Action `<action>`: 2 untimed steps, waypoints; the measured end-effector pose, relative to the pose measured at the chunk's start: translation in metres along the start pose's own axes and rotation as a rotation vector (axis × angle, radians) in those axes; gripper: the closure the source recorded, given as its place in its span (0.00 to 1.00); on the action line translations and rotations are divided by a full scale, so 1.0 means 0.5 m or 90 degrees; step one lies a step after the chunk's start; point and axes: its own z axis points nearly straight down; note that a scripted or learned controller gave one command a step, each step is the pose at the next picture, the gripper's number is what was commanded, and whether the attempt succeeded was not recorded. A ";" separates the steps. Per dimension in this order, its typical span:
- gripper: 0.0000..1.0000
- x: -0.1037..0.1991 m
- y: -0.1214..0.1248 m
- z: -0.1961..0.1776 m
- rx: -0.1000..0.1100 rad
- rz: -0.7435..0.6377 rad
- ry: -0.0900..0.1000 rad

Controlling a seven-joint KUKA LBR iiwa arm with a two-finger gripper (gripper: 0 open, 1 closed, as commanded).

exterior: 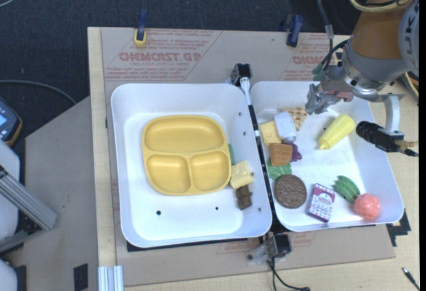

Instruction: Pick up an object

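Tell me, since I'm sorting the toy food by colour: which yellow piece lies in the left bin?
The pale yellow cheese wedge, beside the yellow divided plate. The yellow mustard bottle and the other yellow cheese block lie in the right bin.

Here's the bench (200,50), a pale board stamped with red lettering along its far side, and sitting square on it are two shallow white bins, touching along their inner walls. The left bin (126,150) takes the middle of the board, the right bin (389,183) runs out toward its right edge. Two clamps bite the far edge of the board: a blue and yellow clamp (140,31) to the left, a dark blue clamp (293,28) further right.
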 end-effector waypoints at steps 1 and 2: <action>1.00 0.115 0.047 -0.008 0.000 0.000 0.001; 1.00 0.121 0.059 -0.028 0.000 0.001 0.001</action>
